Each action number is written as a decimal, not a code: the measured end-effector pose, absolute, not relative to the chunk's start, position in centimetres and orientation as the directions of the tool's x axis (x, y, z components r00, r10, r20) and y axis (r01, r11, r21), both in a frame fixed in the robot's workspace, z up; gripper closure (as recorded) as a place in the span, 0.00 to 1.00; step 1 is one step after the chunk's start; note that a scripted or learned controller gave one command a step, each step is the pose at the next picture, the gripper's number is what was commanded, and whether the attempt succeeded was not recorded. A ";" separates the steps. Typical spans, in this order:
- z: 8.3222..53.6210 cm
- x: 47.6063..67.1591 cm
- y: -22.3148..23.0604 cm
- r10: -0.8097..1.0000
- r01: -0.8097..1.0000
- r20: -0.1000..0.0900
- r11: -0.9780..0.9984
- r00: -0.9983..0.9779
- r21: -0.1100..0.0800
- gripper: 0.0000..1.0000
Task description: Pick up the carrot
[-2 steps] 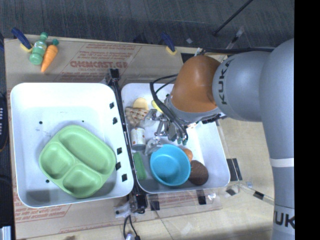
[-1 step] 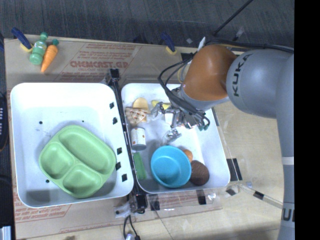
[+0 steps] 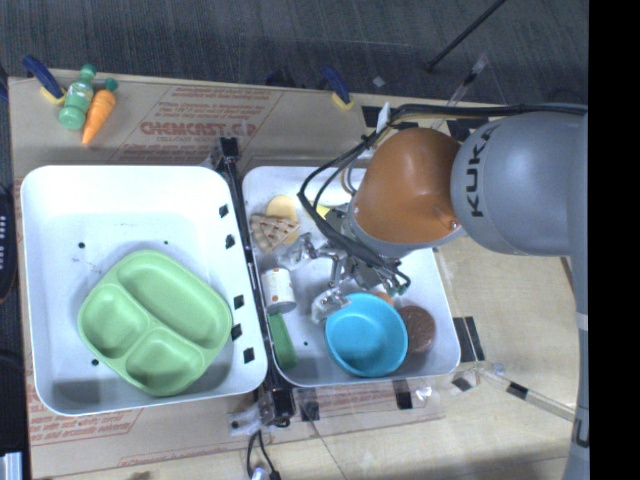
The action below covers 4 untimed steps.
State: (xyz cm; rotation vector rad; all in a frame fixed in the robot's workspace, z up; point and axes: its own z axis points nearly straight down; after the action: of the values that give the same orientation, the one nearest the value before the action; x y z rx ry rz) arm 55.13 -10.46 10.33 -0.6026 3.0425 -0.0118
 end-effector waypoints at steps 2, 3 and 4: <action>10.5 59.4 -20.9 -0.430 -0.430 0.006 0.903 -0.903 0.004 0.00; 10.7 54.1 -20.9 -0.438 -0.438 0.000 0.899 -0.899 0.001 0.00; 9.3 56.2 -20.9 -0.254 -0.254 -0.006 0.967 -0.967 -0.003 0.00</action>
State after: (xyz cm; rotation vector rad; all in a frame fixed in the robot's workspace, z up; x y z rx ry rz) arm 56.20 -20.93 9.34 -0.4016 3.1098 -0.0043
